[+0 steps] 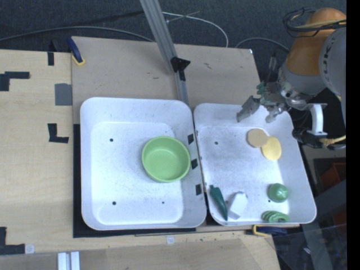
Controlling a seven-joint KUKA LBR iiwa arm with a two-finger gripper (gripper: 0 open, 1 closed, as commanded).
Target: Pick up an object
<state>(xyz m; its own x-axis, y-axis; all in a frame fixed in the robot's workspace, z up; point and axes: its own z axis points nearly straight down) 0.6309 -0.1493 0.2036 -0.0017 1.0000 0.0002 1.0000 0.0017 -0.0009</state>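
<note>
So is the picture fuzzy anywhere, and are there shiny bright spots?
In the camera view, the orange-banded grey arm looks soft and a bit blurred at the top right. The shallow white left bin and shallow white right bin are bright but still show their speckles. The round green plastic bowl is sharp, with a soft shadow inside. The pincer looks slightly smeared.

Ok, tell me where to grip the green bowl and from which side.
Judging from the view, take the green bowl by its rim, coming straight down with one finger inside and one outside. It sits upright and open in the left bin, and its body looks too wide to span. The gripper hangs open over the right bin.
</note>
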